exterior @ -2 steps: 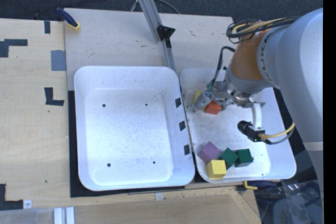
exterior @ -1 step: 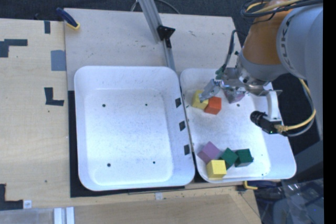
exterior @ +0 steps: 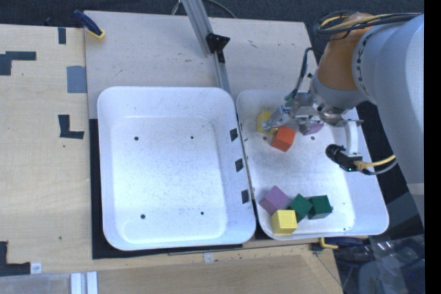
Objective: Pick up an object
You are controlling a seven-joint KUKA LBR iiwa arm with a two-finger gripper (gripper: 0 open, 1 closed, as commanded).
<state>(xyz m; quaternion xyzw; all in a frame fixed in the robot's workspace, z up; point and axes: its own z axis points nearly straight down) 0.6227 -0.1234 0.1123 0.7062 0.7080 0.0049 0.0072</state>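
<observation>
Two white bins are sitting side by side on the table [exterior: 158, 51], and the claw [exterior: 293, 117] is hanging over the upper part of the right bin [exterior: 365, 210]. Its metal parts are blurring together with the blocks beneath it, so I cannot tell how wide it is standing or whether it is gripping anything. An orange block [exterior: 282, 139] is lying right at the claw's tip, touching it or nearly so. A yellow block [exterior: 264, 120] is sitting just to the left of the claw, near the wall shared with the left bin [exterior: 169, 169]. A small pale purple piece [exterior: 314, 126] is peeking out on the claw's right side.

Four more blocks are clustering at the bottom of the right bin, well apart from the claw: a purple block [exterior: 275, 199], a second yellow block [exterior: 284, 221] below it, and two green blocks [exterior: 310, 206] touching each other just to the right. Bare bin floor is stretching between this cluster and the claw. The arm [exterior: 372, 65] is covering the bin's upper right corner.
</observation>
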